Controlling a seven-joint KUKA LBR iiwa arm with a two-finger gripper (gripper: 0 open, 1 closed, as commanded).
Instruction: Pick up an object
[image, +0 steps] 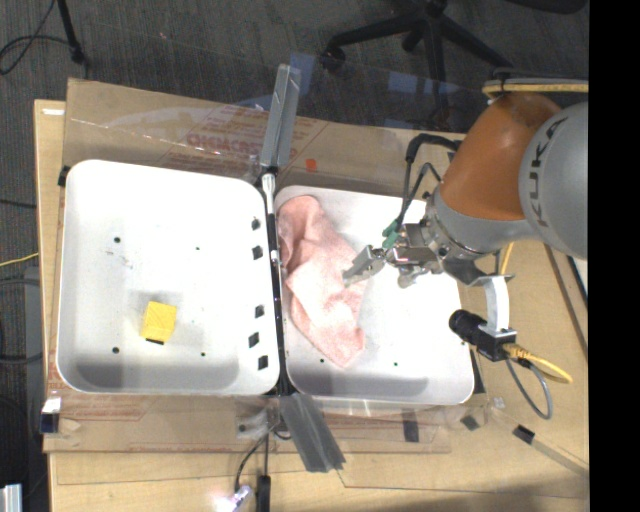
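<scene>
Two white bins sit side by side on the tabletop (50, 130). The left bin (90, 190) holds a small yellow block (159, 321) in its lower left part. The right bin (440, 375) holds a crumpled pink cloth (315, 290) along its left wall, running from upper left toward lower centre.

The gripper (372, 262) hangs over the right bin, at the cloth's right edge. We see the fingers spread apart, nothing between them.

Our read: the cloth is the nearest pick. Risks from here: the fingers close on a thin edge fold and the fabric slips free on lift; or they close beside the cloth and meet bare bin floor. A loose cloth may also drag along the divider (270, 250) between bins.
</scene>
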